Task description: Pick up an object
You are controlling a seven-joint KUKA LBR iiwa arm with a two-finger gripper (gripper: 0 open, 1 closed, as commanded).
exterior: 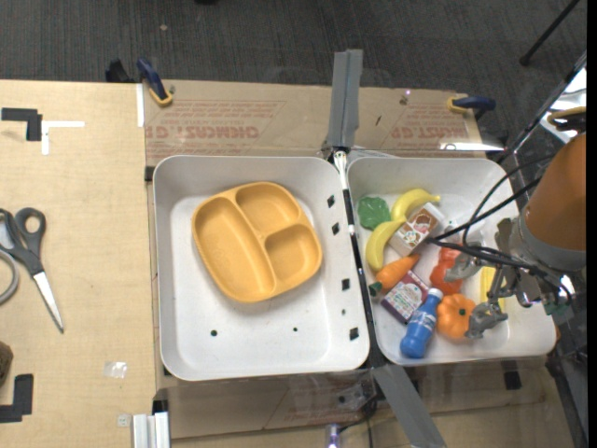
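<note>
The gripper (480, 297) hangs low over the right bin (485, 168), its fingers spread with nothing between them. Just beside it lies a small pumpkin (453, 316), among a banana (390, 227), carrot (396, 271) and blue bottle (419, 328).

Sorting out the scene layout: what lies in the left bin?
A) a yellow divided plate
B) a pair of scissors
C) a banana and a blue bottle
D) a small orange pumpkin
A: the yellow divided plate lies alone in the left bin; the toy foods crowd the right bin.
</note>
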